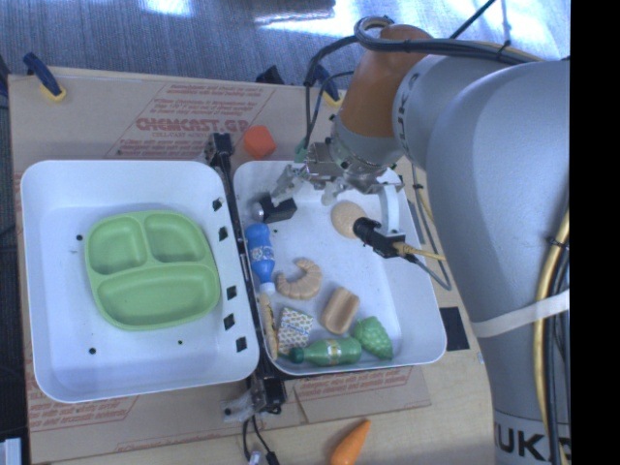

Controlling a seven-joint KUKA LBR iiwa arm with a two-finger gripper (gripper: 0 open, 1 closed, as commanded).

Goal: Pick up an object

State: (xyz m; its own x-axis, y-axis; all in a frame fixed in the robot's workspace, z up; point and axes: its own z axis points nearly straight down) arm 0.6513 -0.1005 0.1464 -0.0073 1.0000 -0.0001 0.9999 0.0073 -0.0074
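One grey arm (484,163) reaches in from the right over two white bins: the left bin (39,260) carries one green divided plate (150,267), the right bin (412,303) a scatter of small items. Gripper (320,174) sits low at the right bin's far edge beside one tan oval (347,218); finger state cannot be told, nothing seen held. Along the near half: one blue bottle (259,250), one croissant (302,279), one bread roll (339,310), one green bottle (325,353), one green cone (373,337), one patterned packet (294,325).
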